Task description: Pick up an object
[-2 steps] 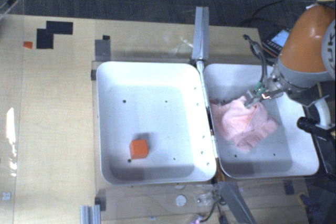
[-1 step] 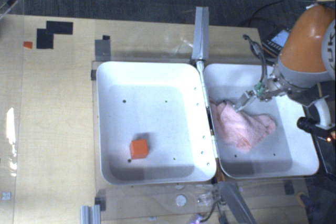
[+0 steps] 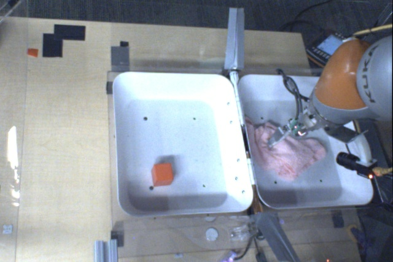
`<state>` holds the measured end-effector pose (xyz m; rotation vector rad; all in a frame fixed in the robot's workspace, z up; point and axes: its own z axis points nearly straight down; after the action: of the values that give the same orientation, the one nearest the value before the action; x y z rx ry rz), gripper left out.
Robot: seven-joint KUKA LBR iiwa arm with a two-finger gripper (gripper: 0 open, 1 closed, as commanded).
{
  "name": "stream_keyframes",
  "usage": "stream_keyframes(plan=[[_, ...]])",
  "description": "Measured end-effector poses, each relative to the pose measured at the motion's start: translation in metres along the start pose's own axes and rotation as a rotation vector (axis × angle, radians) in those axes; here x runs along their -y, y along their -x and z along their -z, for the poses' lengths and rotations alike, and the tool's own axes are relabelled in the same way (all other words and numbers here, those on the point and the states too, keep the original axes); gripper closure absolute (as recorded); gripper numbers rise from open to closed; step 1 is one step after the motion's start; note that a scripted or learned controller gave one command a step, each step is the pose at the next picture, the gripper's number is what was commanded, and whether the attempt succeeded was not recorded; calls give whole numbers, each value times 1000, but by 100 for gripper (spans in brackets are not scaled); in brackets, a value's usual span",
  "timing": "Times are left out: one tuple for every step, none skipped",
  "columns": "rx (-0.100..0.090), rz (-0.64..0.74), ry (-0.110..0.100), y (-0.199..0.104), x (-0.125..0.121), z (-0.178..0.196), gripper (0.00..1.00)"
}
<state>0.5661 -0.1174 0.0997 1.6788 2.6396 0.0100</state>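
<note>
Your claw (image 3: 277,137) sits low over the pink cloth (image 3: 288,155) in the right bin (image 3: 362,193), likely lined up to pinch its upper-left edge; you cannot tell its state. The orange block (image 3: 163,174) lies in the left bin (image 3: 178,86)

The arm (image 3: 359,80) is running off the right edge beside the right bin (image 3: 270,190), hiding that bin's far right rim. The gripper (image 3: 279,137) over the pink cloth (image 3: 288,156) is looking too small to read.
</note>
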Motion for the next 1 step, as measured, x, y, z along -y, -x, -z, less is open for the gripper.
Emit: stream_keyframes(plan=[[0,-187,1,24,-21,-4,0]])
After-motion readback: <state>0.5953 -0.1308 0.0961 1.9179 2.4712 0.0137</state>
